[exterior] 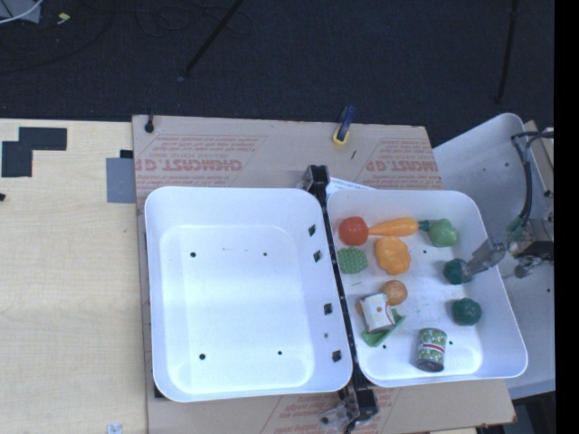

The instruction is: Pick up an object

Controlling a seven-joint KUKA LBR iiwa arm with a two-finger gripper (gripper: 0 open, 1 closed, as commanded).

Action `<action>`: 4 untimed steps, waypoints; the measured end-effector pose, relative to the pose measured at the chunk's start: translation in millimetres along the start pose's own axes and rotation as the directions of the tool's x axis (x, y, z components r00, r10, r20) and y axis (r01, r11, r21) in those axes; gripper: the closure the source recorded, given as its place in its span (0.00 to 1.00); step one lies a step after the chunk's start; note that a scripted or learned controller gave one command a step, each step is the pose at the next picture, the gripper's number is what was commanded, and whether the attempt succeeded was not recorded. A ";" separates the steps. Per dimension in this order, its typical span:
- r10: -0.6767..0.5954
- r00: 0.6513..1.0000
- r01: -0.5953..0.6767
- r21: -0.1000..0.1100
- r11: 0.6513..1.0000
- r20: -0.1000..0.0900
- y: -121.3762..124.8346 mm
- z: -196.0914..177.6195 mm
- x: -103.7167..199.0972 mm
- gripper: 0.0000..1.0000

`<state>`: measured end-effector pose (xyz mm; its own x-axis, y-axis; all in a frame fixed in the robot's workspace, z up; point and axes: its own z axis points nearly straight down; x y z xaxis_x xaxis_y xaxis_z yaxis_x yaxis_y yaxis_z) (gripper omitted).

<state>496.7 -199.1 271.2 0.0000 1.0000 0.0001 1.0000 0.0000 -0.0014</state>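
Reaching in over the right bin [496, 351] rim, the gripper [463, 268] sits at a dark green object [454, 270]; whether it pinches it or stands spread cannot be told. Nearer in that bin lie a can [431, 349] and another green ball [467, 311]; farther, a carrot [393, 228]. Nothing looks lifted; the pick remains undone.
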 end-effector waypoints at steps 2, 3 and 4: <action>-0.005 1.000 0.005 -0.001 1.000 -0.002 74.6 169.6 97.4 0.00; 0.003 1.000 -0.003 0.005 1.000 -0.002 25.4 184.6 78.6 0.00; -0.004 1.000 0.004 -0.005 1.000 0.000 113.8 183.0 95.5 0.00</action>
<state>610.2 -103.6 88.1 -0.0044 1.0000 0.0002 1.0000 0.0044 0.0037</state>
